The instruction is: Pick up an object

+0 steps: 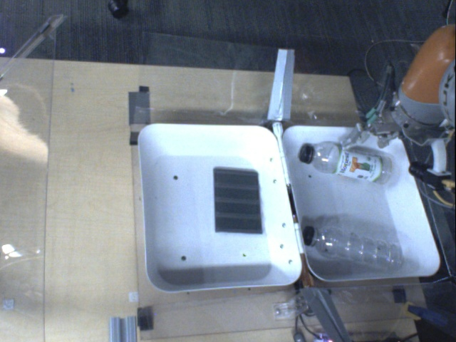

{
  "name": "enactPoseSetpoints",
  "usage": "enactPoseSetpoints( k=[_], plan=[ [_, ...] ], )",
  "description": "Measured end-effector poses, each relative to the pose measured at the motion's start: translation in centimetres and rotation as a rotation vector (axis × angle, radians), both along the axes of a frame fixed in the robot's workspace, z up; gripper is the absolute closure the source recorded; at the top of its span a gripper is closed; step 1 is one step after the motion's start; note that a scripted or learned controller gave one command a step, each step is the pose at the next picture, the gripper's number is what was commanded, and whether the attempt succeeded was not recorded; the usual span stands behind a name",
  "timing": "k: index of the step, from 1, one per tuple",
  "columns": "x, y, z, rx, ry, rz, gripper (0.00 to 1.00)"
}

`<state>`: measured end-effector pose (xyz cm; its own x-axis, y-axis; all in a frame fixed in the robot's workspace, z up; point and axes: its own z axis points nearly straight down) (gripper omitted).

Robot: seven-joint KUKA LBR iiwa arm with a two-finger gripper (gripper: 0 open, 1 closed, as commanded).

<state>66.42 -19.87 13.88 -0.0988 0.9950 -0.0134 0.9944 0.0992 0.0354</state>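
Labelled bottle (348, 162), writing too small to read, lies far in the right bin (420, 255), cap pointing left, while the pincer (367, 130) hovers above it, its opening impossible to tell.

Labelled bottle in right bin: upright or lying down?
Lying down. The labelled bottle rests on its side in the right bin, black cap pointing toward the left bin.

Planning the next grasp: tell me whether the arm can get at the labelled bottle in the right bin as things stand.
Probably yes. The labelled bottle lies on its side near the right bin's far wall, nothing on top of it, and the gripper hovers just above it.
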Motion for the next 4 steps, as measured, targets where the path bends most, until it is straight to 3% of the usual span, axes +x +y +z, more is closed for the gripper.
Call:
enactPoseSetpoints(
  k=[1, 2, 4],
  plan=[
    [-0.9, 0.7, -2.4, 0.004, 0.026, 0.135, 0.00],
    [-4.2, 7.7, -5.1, 0.005, 0.028, 0.234, 0.00],
    [-11.0, 10.4, -4.9, 0.000, 0.024, 0.298, 0.00]
  ],
)
